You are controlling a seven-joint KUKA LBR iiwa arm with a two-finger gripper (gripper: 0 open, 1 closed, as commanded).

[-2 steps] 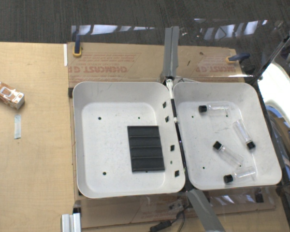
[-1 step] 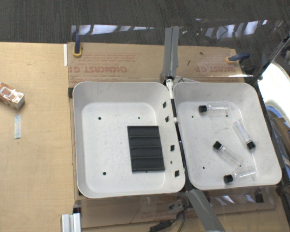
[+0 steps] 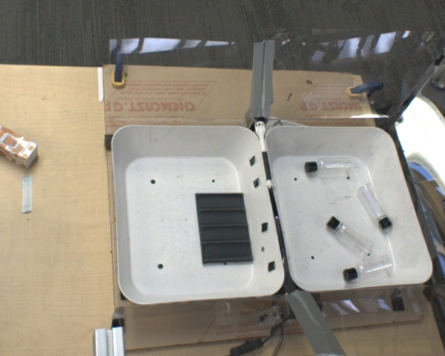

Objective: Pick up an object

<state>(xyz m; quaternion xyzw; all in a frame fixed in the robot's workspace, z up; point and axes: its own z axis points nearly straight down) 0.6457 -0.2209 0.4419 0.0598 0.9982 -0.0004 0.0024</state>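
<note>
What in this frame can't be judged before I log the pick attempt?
- Clear vials in the right bin: transparent against white, so outlines and contents are unclear; I count about four black caps.
- Small box on the bench: print too small to read.
- Black ridged block in the left bin: thickness unreadable from above.

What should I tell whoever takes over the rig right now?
Left bin: one black ribbed block lying flat near the middle.
Right bin: four clear vials with black caps, one near the top, one at the right, one in the middle, one at the bottom edge.
A small carton sits on the bench, left of the bins.
Done: nothing lifted; every item rests in a bin.
Left: pick up one object.
</note>
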